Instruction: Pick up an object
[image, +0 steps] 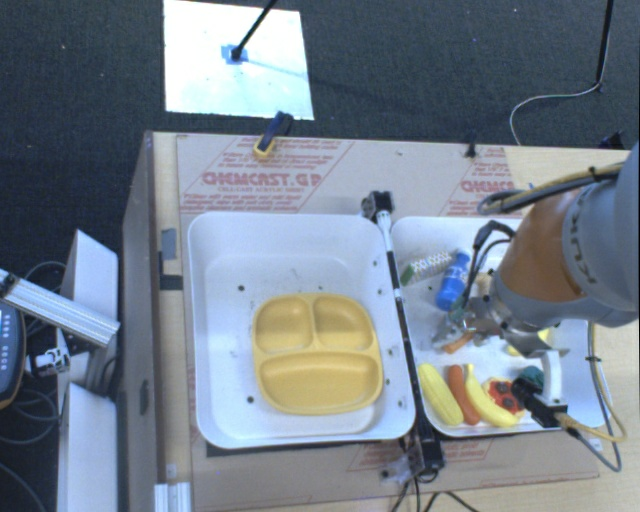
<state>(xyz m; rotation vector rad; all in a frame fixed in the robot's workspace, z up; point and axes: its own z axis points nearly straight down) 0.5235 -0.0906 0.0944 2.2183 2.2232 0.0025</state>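
The right bin (420, 235) holds several small objects. A blue bottle (453, 283) lies near its middle, with a clear packet (426, 266) to its left. Along the near edge lie a yellow banana-like piece (437, 392), an orange-red stick (463, 392), a second yellow piece (490, 402), a red item (506, 396) and a teal item (530, 378). My gripper (464, 325) is low over the bin's middle, just below the blue bottle and right above a small orange piece (455, 344). The arm's orange band (535, 245) hides the bin's right part.
The left bin (215, 300) holds a yellow divided plate (318, 352). A black rod (392, 270) runs along the divider between the bins. A yellow and blue tool (270, 135) lies on the bench behind the bins. Cables hang at the bench's right.
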